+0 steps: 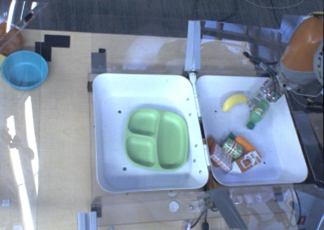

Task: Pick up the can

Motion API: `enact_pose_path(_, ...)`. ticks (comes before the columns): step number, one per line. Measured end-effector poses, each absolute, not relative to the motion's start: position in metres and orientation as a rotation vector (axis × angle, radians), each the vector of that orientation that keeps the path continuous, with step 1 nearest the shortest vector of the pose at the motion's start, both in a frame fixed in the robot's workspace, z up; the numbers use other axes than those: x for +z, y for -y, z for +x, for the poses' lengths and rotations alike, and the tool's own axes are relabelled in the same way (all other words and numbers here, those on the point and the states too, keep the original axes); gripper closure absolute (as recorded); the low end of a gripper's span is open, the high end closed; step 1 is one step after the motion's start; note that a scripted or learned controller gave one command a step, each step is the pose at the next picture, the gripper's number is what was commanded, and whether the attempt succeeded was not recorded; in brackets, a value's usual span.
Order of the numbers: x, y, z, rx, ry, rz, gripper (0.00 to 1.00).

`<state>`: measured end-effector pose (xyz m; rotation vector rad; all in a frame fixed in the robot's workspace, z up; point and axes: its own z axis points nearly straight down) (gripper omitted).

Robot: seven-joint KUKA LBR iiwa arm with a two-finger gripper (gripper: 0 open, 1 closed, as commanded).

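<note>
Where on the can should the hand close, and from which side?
Judging from above: the can lies tilted in the right bin, packed between a red packet and an orange box. Probably best to come straight down and close across its round body's free sides, top-left to bottom-right looks doubtful, since neighbours crowd it.

two white bins (109, 173) are counted on the bench. one green plate (157, 138), one banana (234, 101), one green bottle (257, 113), one can (233, 148), one orange carton (248, 159), one blue bowl (24, 70).
</note>
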<state>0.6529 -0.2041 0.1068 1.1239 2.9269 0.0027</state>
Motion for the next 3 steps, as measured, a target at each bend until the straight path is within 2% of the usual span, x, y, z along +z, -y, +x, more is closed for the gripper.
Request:
enact_pose_path(1,0.088,0.183,0.624,0.001,-3.063,0.648,1.00)
enact_pose_path(2,0.111,0.183,0.657,0.003,-3.071,0.628,1.00)
enact_pose_path(3,0.089,0.178,0.617,0.000,-3.102,0.410,1.00)
